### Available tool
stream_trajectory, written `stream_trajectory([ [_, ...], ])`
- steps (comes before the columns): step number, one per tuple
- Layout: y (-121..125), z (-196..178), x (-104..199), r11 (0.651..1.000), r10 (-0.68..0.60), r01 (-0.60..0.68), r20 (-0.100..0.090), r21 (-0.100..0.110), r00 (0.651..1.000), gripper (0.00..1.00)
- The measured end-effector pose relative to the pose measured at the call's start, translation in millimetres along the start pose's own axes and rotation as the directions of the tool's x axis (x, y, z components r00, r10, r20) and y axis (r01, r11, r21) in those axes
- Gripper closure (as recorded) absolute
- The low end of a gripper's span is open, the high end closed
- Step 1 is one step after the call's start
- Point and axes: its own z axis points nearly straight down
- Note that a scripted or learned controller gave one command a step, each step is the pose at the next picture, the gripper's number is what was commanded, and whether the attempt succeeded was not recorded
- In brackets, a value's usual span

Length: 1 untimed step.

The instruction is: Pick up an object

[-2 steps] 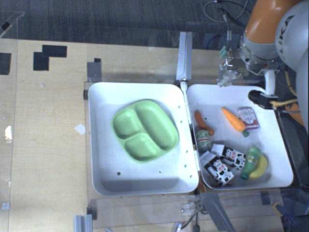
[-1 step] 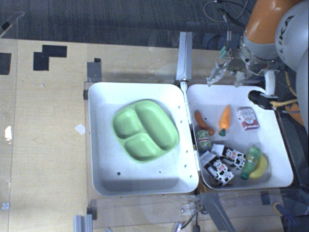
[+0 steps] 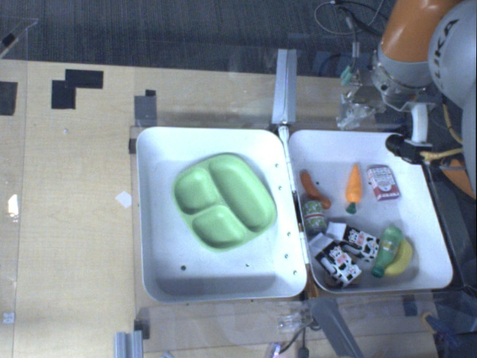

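Note:
The right bin [image 3: 440, 233] holds several small items. An orange carrot [image 3: 353, 185] and a red carton [image 3: 382, 182] lie near its middle. A brown sausage [image 3: 314, 189] and a green can [image 3: 314, 217] lie along its left wall. Two cow-patterned cartons [image 3: 339, 264] [image 3: 361, 243], a green bottle [image 3: 387, 250] and a yellow banana [image 3: 404, 258] crowd the near end. My gripper [image 3: 356, 109] hangs beyond the far rim of this bin, away from all the items, with nothing visibly in it.
A green divided plate [image 3: 223, 200] lies in the left bin [image 3: 156, 274]. A metal post [image 3: 282, 88] stands between the bins at the far side. The arm's orange band [image 3: 406, 13] and cables fill the top right corner.

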Motion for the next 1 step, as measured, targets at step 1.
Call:
stream_trajectory([
  [1,1.8,-12.3,1.1,1.000,-0.008,0.008,0.002,-0.007,1.000,1.00],
])
